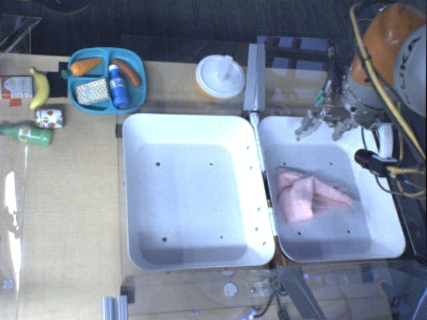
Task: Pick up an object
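Observation:
A crumpled pink cloth (310,197) lies in the right white bin (381,242), toward its middle. My gripper (321,127) hangs over the far edge of that bin, above and behind the cloth, well apart from it. Its two fingers are spread, and nothing sits between them. The grey arm with its orange band (393,32) comes in from the upper right.
The left white bin (193,189) adjoins the right one. Behind it stand a blue divided plate (107,79) with toy food and a white lidded cup (220,77). A banana (40,89), a small can (49,118) and a green bottle (27,135) lie at far left.

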You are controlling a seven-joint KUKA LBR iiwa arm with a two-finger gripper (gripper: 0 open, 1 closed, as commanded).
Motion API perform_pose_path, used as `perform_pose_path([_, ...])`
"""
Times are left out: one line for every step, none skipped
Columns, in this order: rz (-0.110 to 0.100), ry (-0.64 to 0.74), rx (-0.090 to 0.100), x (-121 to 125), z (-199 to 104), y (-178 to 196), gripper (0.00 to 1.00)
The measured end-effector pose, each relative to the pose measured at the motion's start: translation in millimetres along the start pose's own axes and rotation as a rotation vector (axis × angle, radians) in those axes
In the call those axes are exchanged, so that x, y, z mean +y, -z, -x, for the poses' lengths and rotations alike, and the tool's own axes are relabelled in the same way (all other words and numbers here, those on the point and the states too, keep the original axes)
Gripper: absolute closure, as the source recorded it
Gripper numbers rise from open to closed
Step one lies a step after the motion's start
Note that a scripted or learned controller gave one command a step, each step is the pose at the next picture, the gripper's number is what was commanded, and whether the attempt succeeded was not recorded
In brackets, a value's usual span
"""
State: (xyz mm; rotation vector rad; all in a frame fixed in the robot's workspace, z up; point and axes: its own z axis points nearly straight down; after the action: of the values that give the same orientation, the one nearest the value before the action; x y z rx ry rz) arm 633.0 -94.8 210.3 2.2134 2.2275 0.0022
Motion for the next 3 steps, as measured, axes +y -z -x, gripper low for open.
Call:
perform_pose_path([-0.003,0.028,0.000,-51,-3,-100,0.00])
perform_pose_path([0.016,0.121,-0.004,-100,29,-118,0.00])
perform_pose_path([0.017,0.176,-0.003,-91,-8,-118,0.00])
